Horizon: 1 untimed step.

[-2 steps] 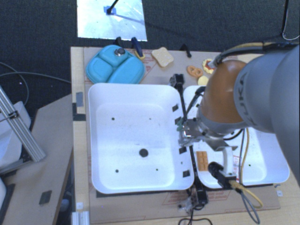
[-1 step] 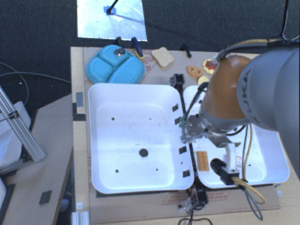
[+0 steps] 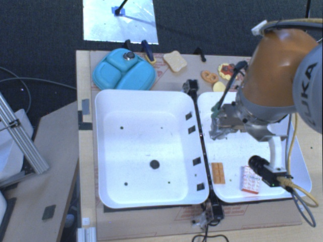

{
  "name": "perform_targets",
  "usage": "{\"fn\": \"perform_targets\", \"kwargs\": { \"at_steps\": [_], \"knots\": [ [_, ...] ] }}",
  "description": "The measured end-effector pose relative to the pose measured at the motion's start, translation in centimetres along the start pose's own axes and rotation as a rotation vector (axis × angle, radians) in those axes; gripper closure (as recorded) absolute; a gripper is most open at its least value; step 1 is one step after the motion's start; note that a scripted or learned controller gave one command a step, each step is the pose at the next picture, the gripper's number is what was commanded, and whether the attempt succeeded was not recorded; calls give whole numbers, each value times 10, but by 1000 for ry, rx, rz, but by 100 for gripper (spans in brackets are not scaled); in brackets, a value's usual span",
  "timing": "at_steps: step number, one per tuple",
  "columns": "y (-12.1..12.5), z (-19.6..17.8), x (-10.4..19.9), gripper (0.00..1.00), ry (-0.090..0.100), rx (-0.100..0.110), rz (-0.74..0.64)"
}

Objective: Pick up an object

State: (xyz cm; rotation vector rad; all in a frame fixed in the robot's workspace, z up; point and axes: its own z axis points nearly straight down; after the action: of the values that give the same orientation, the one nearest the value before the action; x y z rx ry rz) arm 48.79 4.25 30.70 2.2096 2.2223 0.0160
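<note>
My arm [image 3: 282,69] comes in from the right of the frame, its orange band bulking large over the upper right, and it hangs above the right bin [image 3: 303,178]. My jaws [image 3: 220,127] sit at the end of the grey wrist, over the upper left part of that bin, close to the divider between the two bins; from this slant I cannot tell whether they are apart or together, and I see nothing between them.

The desk [image 3: 86,135] carries both white bins side by side. The left bin [image 3: 116,135] takes up the middle of the frame, and a small dark round object [image 3: 154,164] lies on its floor, a little below centre.

Beyond the bins, at the upper left of the desk, rests a blue divided dish [image 3: 124,70]. Right of it, along the top edge, lies a slice of toy bread [image 3: 175,61], and further right a pretzel-shaped piece [image 3: 209,76] and some red and yellow toy food [image 3: 226,70], partly hidden by my arm.

In the right bin, toward the lower part of the frame, lie the things I could pick: an orange cracker-like rectangle [image 3: 217,172] near the divider, and right of it a small pink and white packet [image 3: 250,179], just beside a black part of my cabling.
</note>
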Motion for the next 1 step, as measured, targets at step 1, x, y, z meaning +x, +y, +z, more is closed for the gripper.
{"fn": "perform_targets", "kwargs": {
  "at_steps": [1],
  "knots": [
    [1, -99, -26, 100, -1, -2, 3]
  ]
}}
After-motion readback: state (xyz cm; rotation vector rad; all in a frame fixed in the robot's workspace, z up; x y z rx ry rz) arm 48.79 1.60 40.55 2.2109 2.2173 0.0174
